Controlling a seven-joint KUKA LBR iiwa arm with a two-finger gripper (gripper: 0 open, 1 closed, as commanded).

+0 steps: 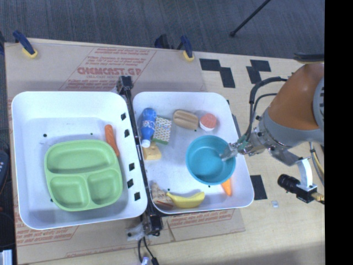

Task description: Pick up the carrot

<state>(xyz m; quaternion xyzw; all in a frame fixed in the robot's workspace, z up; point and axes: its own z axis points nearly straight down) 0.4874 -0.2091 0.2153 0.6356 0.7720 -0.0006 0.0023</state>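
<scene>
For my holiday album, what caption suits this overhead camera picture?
Robot gripper reaches over a blue bowl in the right bin; a small carrot lies beside the bowl.

This is a robot lab, not a home or kitchen. A grey and orange arm (295, 112) reaches over a bench (281, 225) covered with printed cardboard (110, 68) held by clamps (25, 44), bearing black marker patches (218, 68). Two white bins (25, 126) hold toy food (185, 199), a green tray (83, 174) and a blue bowl (209, 159), with grey carpet (110, 10) beyond.
</scene>
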